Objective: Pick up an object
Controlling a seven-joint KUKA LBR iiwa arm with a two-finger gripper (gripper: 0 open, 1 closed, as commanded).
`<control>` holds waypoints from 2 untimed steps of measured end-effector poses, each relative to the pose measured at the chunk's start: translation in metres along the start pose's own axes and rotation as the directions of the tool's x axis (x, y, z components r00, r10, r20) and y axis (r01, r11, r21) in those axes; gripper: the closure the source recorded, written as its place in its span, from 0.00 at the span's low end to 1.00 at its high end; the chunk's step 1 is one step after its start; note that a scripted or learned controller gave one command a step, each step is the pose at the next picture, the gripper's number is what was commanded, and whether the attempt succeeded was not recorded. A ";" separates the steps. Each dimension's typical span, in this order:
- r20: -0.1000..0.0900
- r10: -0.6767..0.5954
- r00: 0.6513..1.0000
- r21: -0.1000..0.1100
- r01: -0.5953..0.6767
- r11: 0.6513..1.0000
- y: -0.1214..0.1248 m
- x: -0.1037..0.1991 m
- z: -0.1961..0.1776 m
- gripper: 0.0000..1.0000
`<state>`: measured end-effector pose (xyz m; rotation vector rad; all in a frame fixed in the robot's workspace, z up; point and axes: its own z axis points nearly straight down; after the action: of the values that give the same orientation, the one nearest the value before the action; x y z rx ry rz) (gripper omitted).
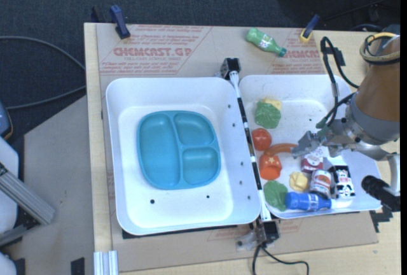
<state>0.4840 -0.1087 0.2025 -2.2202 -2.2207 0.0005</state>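
Your gripper (310, 143), whose jaw state I cannot tell, hovers over the right bin (299, 86) near its front edge, above a small red-and-white can (313, 162) that looks light, rigid and slippery, so grip across its sides.

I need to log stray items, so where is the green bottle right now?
The green bottle lies on the bench outside both bins, just beyond the far rim of the right bin, near the yellow clamp.
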 end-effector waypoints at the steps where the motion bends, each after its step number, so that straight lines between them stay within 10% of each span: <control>1: 0.002 0.001 1.000 -0.003 -0.001 1.000 -0.004 -0.044 0.118 0.00; 2: 0.003 0.001 1.000 -0.006 -0.001 1.000 -0.004 -0.043 0.108 1.00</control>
<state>0.4800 -0.1519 0.0946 -2.2260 -2.2237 -0.0032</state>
